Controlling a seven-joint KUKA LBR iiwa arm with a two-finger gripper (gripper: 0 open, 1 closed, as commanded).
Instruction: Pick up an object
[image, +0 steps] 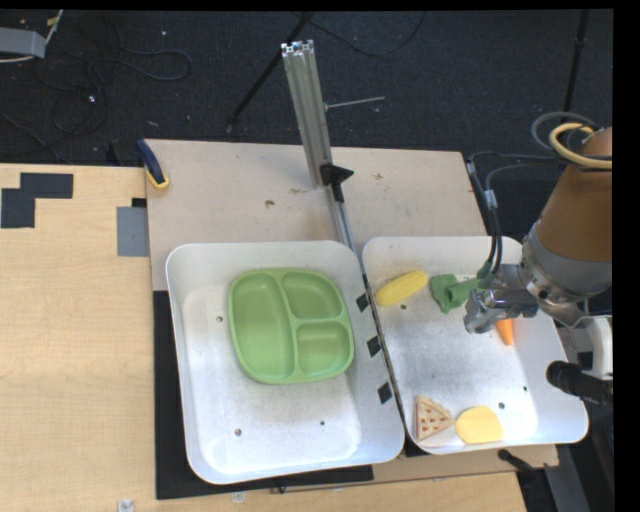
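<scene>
Two shallow white bins, glossy plastic with rounded corners and grey scuffing on the floors. Left bin has a green tray: smooth plastic, rounded rectangle, three compartments, lying flat near the middle.

Right bin holds the toys: corn, yellow, oblong, bumpy-looking, at the upper left just beside the divider; a green piece right of it, shape unclear; an orange piece, small and stubby, under the gripper; a pizza slice, flat triangle with red dots, near the front edge; a yellow blob, smooth and rounded, touching or just beside the slice.

Arm comes in from the right, the orange band cut off by the frame edge, wrist angled down to the left. Gripper sits low over the upper middle of the right bin, between the green piece and the orange piece. Metal fingers blur together; can't tell whether they're spread or closed, or whether anything is between them. The green piece is partly hidden behind the gripper.
</scene>
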